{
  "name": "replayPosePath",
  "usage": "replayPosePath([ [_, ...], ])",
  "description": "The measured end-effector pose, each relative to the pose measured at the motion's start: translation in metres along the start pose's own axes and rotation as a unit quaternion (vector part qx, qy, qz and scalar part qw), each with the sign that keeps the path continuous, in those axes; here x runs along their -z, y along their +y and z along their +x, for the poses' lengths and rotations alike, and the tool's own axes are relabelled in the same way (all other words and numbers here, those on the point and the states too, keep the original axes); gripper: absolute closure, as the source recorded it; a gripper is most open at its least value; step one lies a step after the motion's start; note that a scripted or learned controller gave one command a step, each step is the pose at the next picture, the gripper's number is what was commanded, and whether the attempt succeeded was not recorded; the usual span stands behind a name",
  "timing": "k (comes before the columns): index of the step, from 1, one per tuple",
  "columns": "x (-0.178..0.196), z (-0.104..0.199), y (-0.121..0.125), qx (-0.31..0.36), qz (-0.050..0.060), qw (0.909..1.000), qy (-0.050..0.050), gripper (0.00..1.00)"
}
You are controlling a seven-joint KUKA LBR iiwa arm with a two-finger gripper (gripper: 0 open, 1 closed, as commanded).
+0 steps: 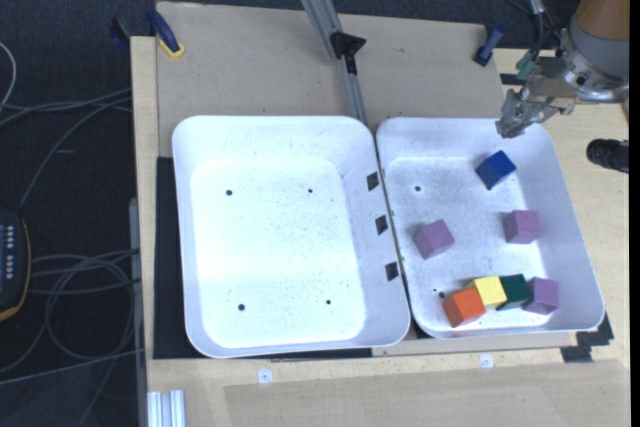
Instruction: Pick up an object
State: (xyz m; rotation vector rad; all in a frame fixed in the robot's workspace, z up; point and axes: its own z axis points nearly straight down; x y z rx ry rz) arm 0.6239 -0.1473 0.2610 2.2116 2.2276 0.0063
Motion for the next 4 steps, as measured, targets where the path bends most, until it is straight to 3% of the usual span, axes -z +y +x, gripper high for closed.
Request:
replayPosePath([
  [2, -0.022, 0.102, 0.021, 0.000, 0.003, 1.0000, 0.001, 1.00],
  [4, -0.028, 0.222, 0.015, 0.000, 0.003, 1.0000, 0.001, 1.00],
])
